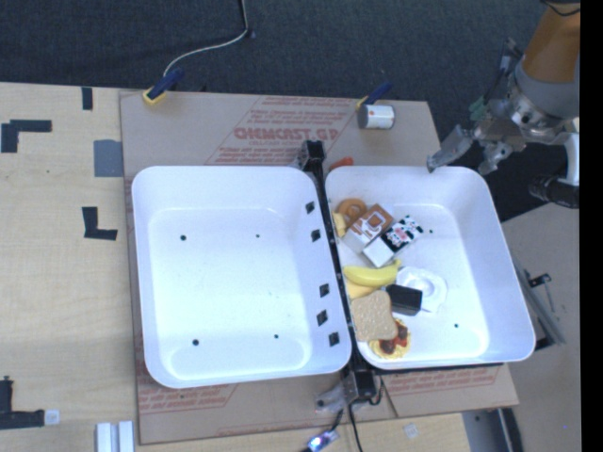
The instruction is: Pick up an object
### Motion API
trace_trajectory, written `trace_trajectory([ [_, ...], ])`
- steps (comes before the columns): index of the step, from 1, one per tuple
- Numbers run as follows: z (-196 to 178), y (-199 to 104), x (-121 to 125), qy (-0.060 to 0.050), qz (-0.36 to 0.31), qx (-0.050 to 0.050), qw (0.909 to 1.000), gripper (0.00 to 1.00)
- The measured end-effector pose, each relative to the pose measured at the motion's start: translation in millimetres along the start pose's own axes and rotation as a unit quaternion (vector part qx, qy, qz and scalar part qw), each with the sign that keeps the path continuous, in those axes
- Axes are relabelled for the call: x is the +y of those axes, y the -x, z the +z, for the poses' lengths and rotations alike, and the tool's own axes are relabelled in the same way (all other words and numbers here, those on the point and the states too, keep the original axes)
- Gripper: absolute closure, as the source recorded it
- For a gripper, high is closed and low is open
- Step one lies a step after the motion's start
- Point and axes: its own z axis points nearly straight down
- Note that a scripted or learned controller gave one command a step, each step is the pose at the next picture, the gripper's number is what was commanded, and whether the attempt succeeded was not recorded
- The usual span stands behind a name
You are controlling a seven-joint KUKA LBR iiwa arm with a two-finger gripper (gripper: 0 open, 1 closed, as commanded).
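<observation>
The gripper [464, 156] hangs at the upper right, just beyond the far right corner of the right bin [490, 252]. Its two dark fingers [444, 154] are spread apart, with nothing between them. One finger points down toward the bin's far rim, and the other sits a little further right. Above them the grey wrist rises to the arm's orange band [554, 40] at the top right corner.

The right bin holds a cluster of small objects, all gathered against its left wall and well apart from the gripper. At the far end of the cluster lies a small brown ring like a pretzel [351, 208]. Just beside it sit a brown packet [376, 221], a white block [378, 250] and a black-and-white spotted piece [403, 233]. Below these lies a banana [369, 275], curved across the pile. A black block [404, 298] rests on a white cup [429, 285] to the banana's right. A slice of bread [373, 316] lies nearest the camera, overlapping an orange and yellow item [391, 347] at the near rim.

The left bin [226, 271] touches the right bin along a black hinge. Both rest on a cardboard sheet [273, 139] on the bench.
</observation>
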Motion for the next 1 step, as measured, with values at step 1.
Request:
trace_trajectory([
  [1,107.1,-17.5,-97.4,-0.008,0.002,0.003,1.0,0.0],
])
